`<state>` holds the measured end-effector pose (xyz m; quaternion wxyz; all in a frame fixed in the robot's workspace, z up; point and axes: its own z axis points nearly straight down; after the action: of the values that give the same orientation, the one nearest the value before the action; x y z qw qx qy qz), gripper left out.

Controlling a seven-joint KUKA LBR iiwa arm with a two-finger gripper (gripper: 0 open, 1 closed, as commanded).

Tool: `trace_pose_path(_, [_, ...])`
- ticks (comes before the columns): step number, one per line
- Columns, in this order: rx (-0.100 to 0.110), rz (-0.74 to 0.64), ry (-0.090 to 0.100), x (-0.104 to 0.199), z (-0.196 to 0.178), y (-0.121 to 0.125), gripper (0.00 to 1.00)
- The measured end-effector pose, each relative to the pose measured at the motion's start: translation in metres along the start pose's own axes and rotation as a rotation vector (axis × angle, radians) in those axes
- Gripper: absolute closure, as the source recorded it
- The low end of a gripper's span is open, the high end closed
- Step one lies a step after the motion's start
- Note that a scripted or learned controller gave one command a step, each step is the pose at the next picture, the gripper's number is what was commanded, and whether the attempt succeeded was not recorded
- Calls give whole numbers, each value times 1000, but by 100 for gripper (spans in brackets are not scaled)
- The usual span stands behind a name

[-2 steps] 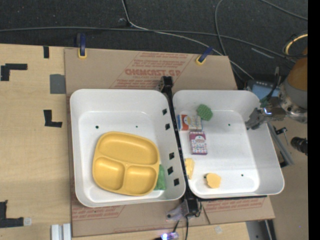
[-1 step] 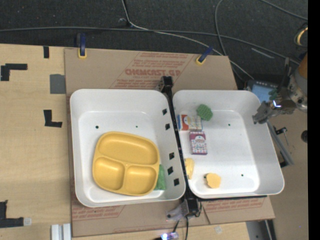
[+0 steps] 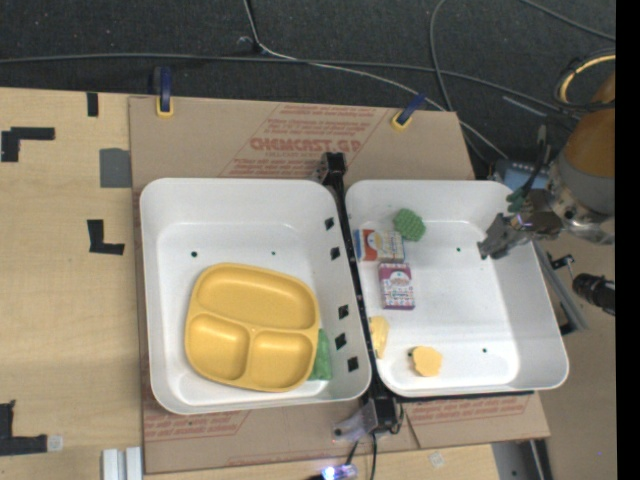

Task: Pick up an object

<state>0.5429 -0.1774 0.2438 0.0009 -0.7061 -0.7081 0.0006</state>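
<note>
Nothing lifted yet, by the look of it: hand (image 3: 497, 240) poised at the right rim of the right bin (image 3: 520, 368), at middle right of the frame, too small and dark to tell whether spread or pressed together, and nothing seen between it. Whole pick seemingly left to do. Candidates lying in the right bin, toward its left side: green lump (image 3: 408, 224) at top, small red-and-white box (image 3: 384, 245) just below, pink carton (image 3: 397, 286) under that, yellow piece (image 3: 426, 361) near the bottom. In the left bin (image 3: 160, 218), a yellow divided tray (image 3: 252, 325) with a green item (image 3: 322, 358) at its right edge. Bins set on brown cardboard (image 3: 290, 143), clipped at the top, over a pale wood worktop (image 3: 50, 268); dark carpet-like floor and cables across the top of the frame.
</note>
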Motion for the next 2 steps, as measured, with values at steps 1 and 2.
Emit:
trace_pose_path(1, [0,-1,0,54,12,0,100])
trace_pose_path(2, [-1,0,0,110,5,-10,100])
